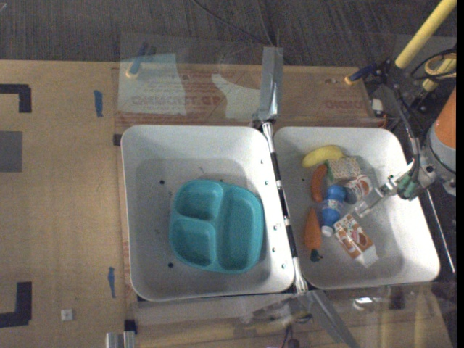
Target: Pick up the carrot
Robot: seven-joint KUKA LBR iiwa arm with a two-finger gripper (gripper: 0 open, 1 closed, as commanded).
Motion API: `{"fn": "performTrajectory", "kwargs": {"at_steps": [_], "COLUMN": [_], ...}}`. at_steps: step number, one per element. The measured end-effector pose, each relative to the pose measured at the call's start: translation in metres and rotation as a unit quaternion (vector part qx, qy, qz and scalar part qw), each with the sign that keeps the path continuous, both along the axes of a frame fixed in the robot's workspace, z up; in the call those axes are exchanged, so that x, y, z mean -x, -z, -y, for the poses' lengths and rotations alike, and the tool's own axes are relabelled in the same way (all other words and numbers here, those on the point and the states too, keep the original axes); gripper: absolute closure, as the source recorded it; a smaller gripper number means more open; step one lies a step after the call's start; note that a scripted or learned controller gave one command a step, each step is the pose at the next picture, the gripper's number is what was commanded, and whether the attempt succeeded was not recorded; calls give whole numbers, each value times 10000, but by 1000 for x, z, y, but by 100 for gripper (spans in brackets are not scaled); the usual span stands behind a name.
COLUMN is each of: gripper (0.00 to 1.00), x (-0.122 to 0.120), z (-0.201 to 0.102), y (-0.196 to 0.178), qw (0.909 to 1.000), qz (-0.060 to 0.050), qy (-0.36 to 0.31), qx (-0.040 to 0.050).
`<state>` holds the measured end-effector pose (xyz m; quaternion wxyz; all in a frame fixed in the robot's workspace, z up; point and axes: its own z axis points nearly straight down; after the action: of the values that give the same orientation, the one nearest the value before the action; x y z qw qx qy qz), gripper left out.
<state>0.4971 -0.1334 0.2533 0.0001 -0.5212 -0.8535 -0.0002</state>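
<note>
While the tool (pixel 407 187) hovers rightward, carrot (pixel 312 230) hugs the divider.

My gripper (pixel 403 185) hangs over the right bin (pixel 413 267), well right of the carrot (pixel 312 230) lying beside a blue bottle (pixel 332 207).

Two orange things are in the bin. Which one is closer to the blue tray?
The lower one, the carrot, by the bin's left wall. The other orange piece lies higher up, under the banana.
</note>
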Motion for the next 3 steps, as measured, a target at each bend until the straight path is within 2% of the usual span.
{"fn": "performTrajectory", "kwargs": {"at_steps": [1,2,3], "gripper": [0,0,0], "x": [17,-1,17], "z": [19,-49,-83], "y": [6,-3,68], "qw": [9888,9503,9174], "qz": [5,30,14], "qy": [-1493,-3112,-3980], "qx": [1,13,2]}}
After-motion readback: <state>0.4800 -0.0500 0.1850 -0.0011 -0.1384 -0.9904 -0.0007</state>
